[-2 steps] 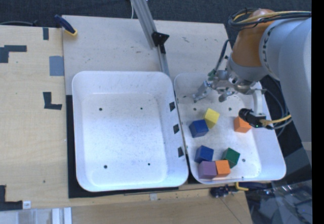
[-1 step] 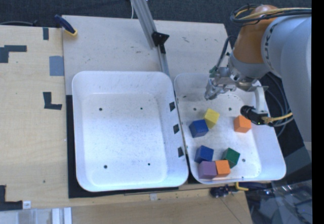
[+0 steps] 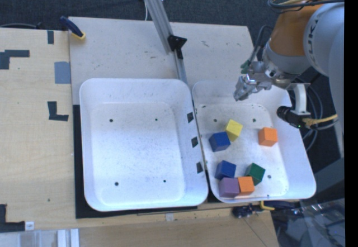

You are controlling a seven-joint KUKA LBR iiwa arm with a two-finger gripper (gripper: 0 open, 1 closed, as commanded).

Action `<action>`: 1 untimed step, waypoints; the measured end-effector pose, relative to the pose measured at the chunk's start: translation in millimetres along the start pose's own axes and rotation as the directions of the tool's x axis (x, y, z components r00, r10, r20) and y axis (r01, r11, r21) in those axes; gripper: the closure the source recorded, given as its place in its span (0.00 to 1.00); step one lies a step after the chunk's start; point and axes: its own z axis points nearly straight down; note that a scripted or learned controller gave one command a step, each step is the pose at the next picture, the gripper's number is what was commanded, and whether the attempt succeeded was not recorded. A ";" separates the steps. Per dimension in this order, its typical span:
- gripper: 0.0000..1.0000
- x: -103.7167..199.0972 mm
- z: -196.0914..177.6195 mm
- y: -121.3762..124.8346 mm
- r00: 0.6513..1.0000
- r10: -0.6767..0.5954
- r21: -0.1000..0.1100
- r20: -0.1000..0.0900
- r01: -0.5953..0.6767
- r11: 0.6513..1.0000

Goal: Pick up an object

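The right bin (image 3: 291,176) holds several small blocks. A yellow block (image 3: 234,128) touches a blue block (image 3: 220,141) near the middle. An orange block (image 3: 268,136) lies alone toward the right wall. Near the front sit a second blue block (image 3: 226,169), a green block (image 3: 255,172), a purple block (image 3: 229,186) and a small orange block (image 3: 246,184), packed close together. My gripper (image 3: 244,91) hangs above the bin's back edge, up and to the right of the yellow block, with nothing seen in it.
The left bin (image 3: 89,128) sits beside the right one, sharing a middle edge. A slanted metal bar (image 3: 158,11) runs from the top down to the bins' back junction. A blue-and-yellow tool (image 3: 72,27) lies at the bench's far left corner.
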 end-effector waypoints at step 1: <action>1.00 0.6 -35.7 1.1 1.000 0.000 0.001 0.000 0.000 1.000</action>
